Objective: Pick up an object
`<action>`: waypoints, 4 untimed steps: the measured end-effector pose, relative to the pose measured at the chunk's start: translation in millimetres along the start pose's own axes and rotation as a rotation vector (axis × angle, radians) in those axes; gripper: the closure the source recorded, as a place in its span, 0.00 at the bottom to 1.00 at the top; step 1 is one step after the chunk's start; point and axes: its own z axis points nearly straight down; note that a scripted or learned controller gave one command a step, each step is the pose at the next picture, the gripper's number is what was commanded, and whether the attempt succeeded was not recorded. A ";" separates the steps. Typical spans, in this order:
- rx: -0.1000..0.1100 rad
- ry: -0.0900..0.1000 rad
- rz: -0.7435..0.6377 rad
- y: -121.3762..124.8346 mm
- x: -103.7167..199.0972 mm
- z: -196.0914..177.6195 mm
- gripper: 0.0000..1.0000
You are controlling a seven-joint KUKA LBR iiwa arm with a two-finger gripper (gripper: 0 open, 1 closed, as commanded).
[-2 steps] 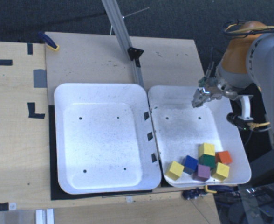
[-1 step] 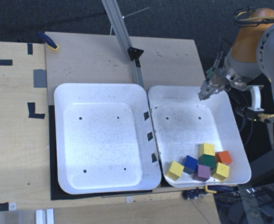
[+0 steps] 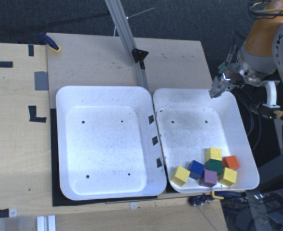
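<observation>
Seven small blocks lay huddled in the near right corner of the right bin (image 3: 228, 110), well apart from the gripper (image 3: 218, 88). A yellow cube (image 3: 181, 175) sat farthest left of the cluster, with a blue cube (image 3: 197, 169) just beside it on the right. A purple cube (image 3: 210, 177) lay nearest the front wall, a green cube (image 3: 213, 166) touching it on the far side. Another yellow block (image 3: 213, 154) stood at the far end of the group, an orange-red cube (image 3: 231, 162) lay to the right, and a third yellow cube (image 3: 229, 176) rested near the right wall. All of them were roughly cubic, so none showed a clear long axis; their faces sat turned at mixed angles to the bin walls. No writing or label could be read on any of them.

The gripper hung over the far right corner of the right bin, above its rim, with nothing visible between the fingers; how wide they stood could not be told. The arm (image 3: 262, 42) reached in from the right, its orange band above the wrist.

The left bin (image 3: 64, 97) lay alongside, touching the right one, both on the desk (image 3: 16, 138). A slanted metal bar (image 3: 122, 23) crossed the far side of the desk.
</observation>
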 end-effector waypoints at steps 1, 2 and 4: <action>0.005 0.002 -0.004 -13.2 54.5 4.7 1.00; 0.005 0.002 -0.005 -14.8 106.6 13.1 1.00; 0.003 0.003 -0.006 -12.5 210.2 4.9 1.00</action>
